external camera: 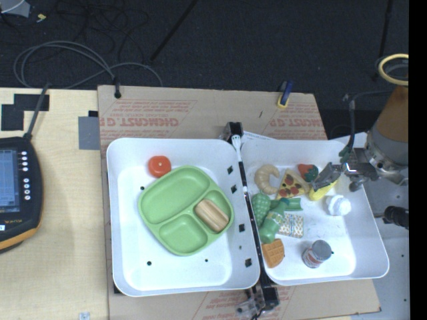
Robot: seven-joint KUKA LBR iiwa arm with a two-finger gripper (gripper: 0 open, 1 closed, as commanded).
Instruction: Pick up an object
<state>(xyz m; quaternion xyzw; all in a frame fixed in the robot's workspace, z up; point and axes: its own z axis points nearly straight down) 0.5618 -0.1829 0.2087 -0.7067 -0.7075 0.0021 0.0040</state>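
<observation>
My gripper (pixel 328 177) hangs low over the right bin's (pixel 367 262) far right part, just above a yellow toy (pixel 321 192) and beside a red and green toy (pixel 307 171). Nothing shows held in it. Close by in that bin lie a white piece (pixel 337 206), a pizza slice (pixel 290 184), a beige bagel (pixel 267 177), green toys (pixel 269 213), a patterned packet (pixel 291 226), an orange piece (pixel 273 253) and a grey can (pixel 317 253).
The left bin (pixel 127 245) bears a green divided plate (pixel 180 205) with a bread roll (pixel 212 214) on it, and a red tomato (pixel 159 166) behind the plate. A black divider (pixel 244 205) joins the bins. A pendant (pixel 17 189) lies far left.
</observation>
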